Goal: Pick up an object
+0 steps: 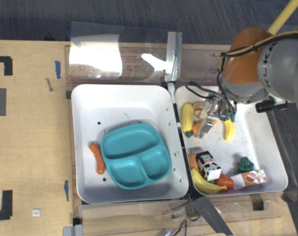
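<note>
Gripper hangs low over the far left part of the right bin, beside a corn cob lying along the bin's left wall; whether the claw is released or clenched cannot be told. A small yellow banana lies just right of it. Near the bin's front edge sit a larger banana, a black-and-white box and a carton. The left bin holds a teal divided plate (an orange sausage lies at its left).

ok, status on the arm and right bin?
Gripper low in right bin, beside corn. Nothing seen held. Small banana just right of it; big banana and carton at front.
</note>
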